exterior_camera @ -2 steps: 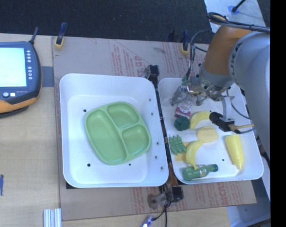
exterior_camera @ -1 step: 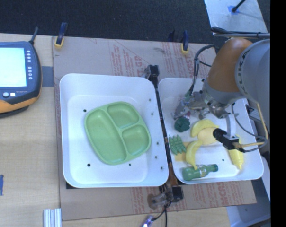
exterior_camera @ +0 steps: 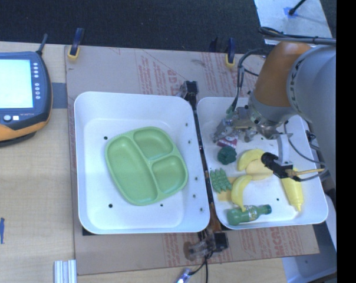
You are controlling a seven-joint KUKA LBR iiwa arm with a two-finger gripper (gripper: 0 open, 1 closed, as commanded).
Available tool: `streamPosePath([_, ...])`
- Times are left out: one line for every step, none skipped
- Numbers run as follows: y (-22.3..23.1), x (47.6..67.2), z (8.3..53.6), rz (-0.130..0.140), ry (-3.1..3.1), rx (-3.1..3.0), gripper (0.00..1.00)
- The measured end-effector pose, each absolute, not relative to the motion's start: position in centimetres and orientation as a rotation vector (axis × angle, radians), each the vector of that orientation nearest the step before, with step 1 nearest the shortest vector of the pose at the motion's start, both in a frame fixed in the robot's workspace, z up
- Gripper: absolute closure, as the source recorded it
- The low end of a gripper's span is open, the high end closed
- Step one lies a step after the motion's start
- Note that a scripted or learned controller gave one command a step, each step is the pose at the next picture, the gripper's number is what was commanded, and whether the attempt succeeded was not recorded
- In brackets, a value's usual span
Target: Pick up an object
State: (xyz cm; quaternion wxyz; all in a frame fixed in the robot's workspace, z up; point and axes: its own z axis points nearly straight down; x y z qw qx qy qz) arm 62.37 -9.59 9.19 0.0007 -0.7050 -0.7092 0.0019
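Object: none lifted; toys lie in right bin (exterior_camera: 310,214) | gripper (exterior_camera: 244,128) low at bin's far end (grip state cannot tell) | pick outstanding.

Grey arm (exterior_camera: 310,81) enters frame from 3 o'clock, orange band (exterior_camera: 278,69) above wrist. Wrist angled down toward 8 o'clock. End effector (exterior_camera: 240,125) low at upper part of right-hand bin (exterior_camera: 319,211); finger state unclear.
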Motion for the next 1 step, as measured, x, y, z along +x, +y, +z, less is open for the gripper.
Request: streamPosePath([-9.86,59.44,9.15,0.007,-2.226,-2.213,0.00])
